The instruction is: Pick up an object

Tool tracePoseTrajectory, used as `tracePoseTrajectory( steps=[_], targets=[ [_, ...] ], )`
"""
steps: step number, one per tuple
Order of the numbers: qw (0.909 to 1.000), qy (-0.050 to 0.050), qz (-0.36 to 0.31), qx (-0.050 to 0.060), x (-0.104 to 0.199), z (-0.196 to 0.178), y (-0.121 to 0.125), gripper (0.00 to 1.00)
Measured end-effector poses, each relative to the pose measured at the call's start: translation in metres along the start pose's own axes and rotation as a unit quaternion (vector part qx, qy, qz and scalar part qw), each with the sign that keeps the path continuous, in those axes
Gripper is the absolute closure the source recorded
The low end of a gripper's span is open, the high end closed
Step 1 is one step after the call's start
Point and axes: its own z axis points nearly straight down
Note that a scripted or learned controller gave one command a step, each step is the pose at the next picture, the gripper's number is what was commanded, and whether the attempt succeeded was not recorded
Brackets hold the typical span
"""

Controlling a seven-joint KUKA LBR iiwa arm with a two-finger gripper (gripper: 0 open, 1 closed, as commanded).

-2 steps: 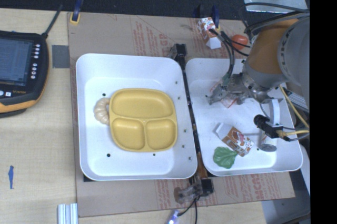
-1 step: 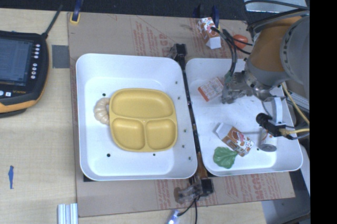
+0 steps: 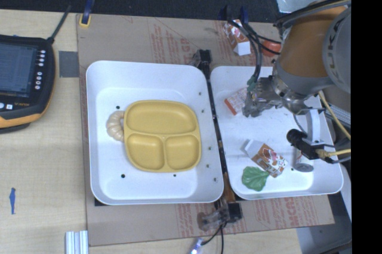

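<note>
1. Wooden bench, brown cardboard (image 3: 149, 38) under two white bins; dark floor beyond.
2. Left bin (image 3: 101, 127): yellow divided tray (image 3: 161, 133).
3. Right bin (image 3: 322, 184): gripper (image 3: 255, 105) low beside orange packet (image 3: 234, 105); grip unclear, cannot tell.
4. Snack packet (image 3: 270, 160) long axis diagonal, beside green piece (image 3: 254, 178).

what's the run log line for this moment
hand: low in right white bin, beside orange-and-white packet | green leaf toy: near front | yellow divided plastic tray: left bin

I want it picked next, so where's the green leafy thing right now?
The green leafy piece lies in the right bin, near its front edge, just beside the small snack packet.
</note>
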Motion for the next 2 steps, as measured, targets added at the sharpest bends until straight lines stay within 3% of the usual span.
tracePoseTrajectory(
  steps=[1, 2],
  targets=[
    [1.0, 0.0, 0.0, 0.001, 0.0, 0.001, 0.0, 0.0],
    [1.0, 0.0, 0.001, 0.001, -0.047, 0.101, -0.049, 0.0]
  ],
)
